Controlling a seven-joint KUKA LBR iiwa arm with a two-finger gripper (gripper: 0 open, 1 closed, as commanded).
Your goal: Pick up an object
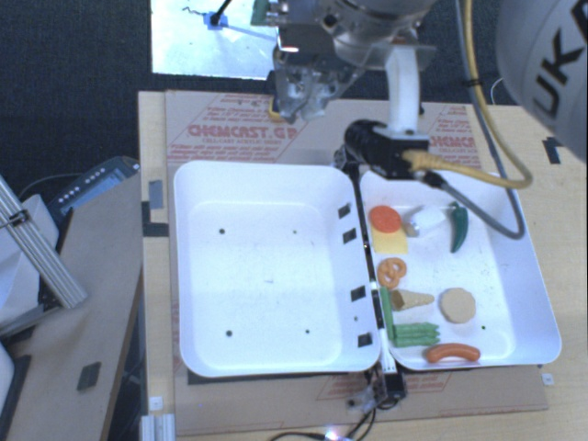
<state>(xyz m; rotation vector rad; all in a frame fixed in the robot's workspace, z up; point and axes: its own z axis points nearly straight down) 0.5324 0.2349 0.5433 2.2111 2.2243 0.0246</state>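
Nothing's picked yet as far as I can see: all the toy food, like the pretzel point(391, 271) and sausage point(451, 353), sits in the right bin point(524, 292), with the end effector point(299, 95) up behind the bins, grip state unclear.

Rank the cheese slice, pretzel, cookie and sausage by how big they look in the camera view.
1. Cheese slice and cookie: they look about alike, so I won't rank them apart.
2. Sausage: long but thin.
3. Pretzel: smallest.
All lie in the right bin, at similar nearness.
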